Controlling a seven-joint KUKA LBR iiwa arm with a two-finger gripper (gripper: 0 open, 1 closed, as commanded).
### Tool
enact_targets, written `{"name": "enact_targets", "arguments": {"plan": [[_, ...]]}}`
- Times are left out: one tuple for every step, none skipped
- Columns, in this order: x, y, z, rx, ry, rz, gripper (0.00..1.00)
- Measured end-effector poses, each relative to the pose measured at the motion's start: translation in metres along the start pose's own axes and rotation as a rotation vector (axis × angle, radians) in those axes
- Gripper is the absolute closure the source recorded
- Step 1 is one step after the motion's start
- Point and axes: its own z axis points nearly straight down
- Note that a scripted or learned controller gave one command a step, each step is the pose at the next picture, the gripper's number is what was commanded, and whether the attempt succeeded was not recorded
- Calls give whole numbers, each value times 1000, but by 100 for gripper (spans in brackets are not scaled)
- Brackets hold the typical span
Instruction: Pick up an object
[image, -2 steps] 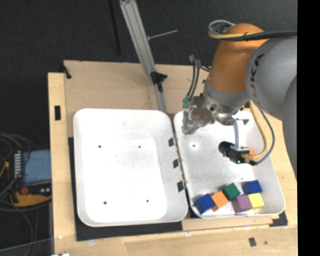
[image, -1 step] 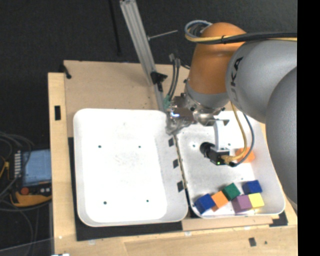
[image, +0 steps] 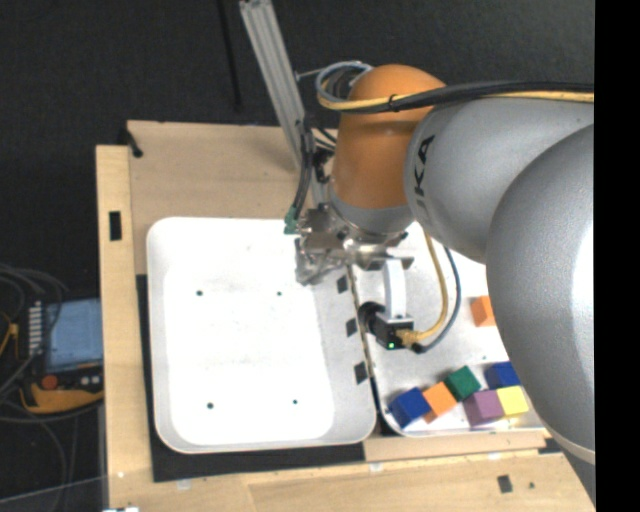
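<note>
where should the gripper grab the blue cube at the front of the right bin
Take the blue cube by its two flat side faces, coming straight down from above. Its left face looks free, but the orange cube sits against its right side and the bin's rim runs close in front, so space for the fingers is probably tight there.

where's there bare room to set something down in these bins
The left bin is the open patch: bare white floor from its far rim to its near rim, bordered on the right by the divider. The right bin is crowded: blue, orange, green, purple and yellow cubes cluster at its near edge, and the arm covers much of the rest.
</note>
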Motion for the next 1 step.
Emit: {"name": "enact_targets", "arguments": {"plan": [[-2, 0, -1, -1, 1, 4, 0]]}}
